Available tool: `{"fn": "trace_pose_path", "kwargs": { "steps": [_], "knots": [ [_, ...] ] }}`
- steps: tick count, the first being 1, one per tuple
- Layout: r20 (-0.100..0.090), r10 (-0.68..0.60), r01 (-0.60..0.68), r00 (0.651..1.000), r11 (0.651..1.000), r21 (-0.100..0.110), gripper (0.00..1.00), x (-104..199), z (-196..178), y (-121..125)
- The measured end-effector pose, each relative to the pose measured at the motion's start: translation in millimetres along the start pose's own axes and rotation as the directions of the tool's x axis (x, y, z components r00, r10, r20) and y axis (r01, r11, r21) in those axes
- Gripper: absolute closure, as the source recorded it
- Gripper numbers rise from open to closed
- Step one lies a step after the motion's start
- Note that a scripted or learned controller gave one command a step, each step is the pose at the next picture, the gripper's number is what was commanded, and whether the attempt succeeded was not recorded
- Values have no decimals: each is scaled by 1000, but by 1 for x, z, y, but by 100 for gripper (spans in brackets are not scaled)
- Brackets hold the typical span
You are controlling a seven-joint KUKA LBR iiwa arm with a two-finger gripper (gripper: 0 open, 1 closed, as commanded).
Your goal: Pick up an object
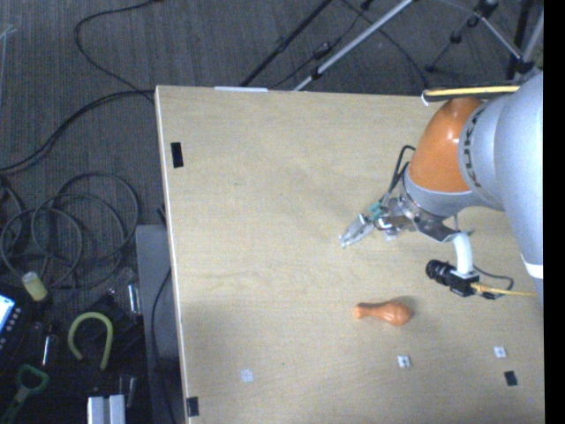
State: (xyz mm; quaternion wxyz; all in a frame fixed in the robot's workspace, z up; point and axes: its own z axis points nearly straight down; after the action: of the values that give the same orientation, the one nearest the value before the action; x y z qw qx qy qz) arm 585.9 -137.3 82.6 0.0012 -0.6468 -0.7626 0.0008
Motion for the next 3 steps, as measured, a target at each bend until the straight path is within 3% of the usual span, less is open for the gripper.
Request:
{"fn": "trace_pose_path", "kwargs": {
  "steps": [1,2,3],
  "knots": [
    [3,-112,112,994,994,0,0,26,-1,25],
    [2,-112,112,994,994,1,100,27,-9,24],
    [2,-112,112,994,994,1,0,27,-9,24]
  ]
}}
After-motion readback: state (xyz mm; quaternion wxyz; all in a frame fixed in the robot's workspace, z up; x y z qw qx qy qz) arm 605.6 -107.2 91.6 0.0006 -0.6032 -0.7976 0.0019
